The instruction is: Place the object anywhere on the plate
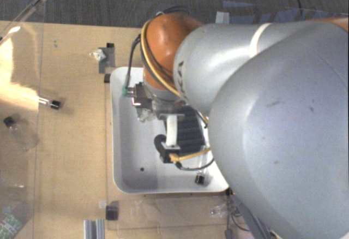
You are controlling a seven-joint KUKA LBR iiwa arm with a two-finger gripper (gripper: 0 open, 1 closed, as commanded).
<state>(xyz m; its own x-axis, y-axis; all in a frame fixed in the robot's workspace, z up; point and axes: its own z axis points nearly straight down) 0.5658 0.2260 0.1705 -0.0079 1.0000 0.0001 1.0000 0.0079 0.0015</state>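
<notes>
Bright glare washes over the bench (22, 90) at far left, bleaching the wood. The arm (283, 123) looms near the lens, soft and unfocused, sheen along its shell, shading the white bin (125, 169) below. Slight grain throughout.

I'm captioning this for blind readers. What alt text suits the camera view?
A grey robot arm with an orange band reaches from the right over a white bin on a wooden bench, covering much of it. A small black object lies near the bin's lower edge.

A white bin (122, 172) sits on the wooden bench (65, 145), a small black block (112, 211) just below its lower-left corner.
</notes>
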